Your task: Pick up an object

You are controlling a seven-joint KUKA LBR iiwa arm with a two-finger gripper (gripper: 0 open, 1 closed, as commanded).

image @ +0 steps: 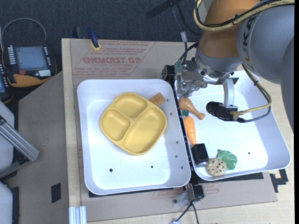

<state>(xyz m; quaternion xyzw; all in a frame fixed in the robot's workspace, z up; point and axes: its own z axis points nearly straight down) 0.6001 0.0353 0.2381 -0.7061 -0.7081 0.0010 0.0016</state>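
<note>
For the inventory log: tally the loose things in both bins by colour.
Yellow: 1, the divided plate
Tan or brown: 3, the small block, the drumstick, the cookie
Orange: 1, the carrot
Black: 1, the flat box
Green: 1, the leafy piece
Total: 7

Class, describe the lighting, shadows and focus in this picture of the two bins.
Camera view: soft, even light; the yellow divided plate casts a faint shadow on the left bin; the right bin looks washed out; the arm, nearest the lens, is blurrier than the carrot.
</note>
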